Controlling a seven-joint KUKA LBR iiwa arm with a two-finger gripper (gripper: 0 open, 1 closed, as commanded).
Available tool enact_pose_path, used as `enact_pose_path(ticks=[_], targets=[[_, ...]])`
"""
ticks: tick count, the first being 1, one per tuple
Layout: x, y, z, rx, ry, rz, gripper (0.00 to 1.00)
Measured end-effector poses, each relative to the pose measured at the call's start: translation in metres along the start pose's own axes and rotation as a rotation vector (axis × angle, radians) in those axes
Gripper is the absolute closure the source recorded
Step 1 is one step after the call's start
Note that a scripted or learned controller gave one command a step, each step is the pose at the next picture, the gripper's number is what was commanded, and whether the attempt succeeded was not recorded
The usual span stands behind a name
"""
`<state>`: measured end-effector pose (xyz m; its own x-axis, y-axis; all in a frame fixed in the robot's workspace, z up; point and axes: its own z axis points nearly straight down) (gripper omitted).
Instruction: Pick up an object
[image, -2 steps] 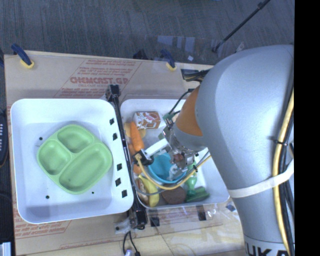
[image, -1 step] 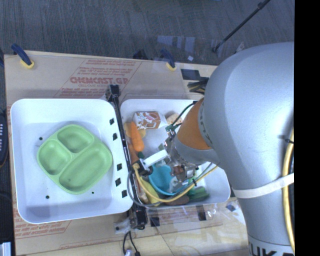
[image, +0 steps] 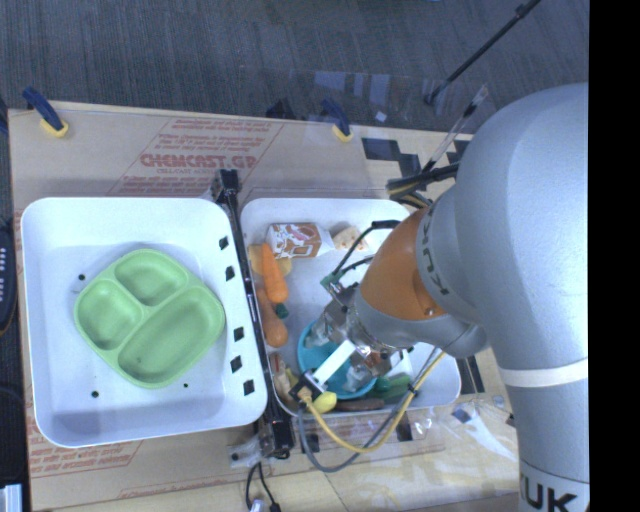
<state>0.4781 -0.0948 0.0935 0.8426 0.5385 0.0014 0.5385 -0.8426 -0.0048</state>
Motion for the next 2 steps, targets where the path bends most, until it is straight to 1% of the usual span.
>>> enact_pose_path(ticks=[1, 2], targets=[[0.001, -0.001, -0.009, 0.008, -0.003, -0.011, 1.00], [0.050, 0.002, -0.099, 0.002, -0.005, -0.194, 1.00]])
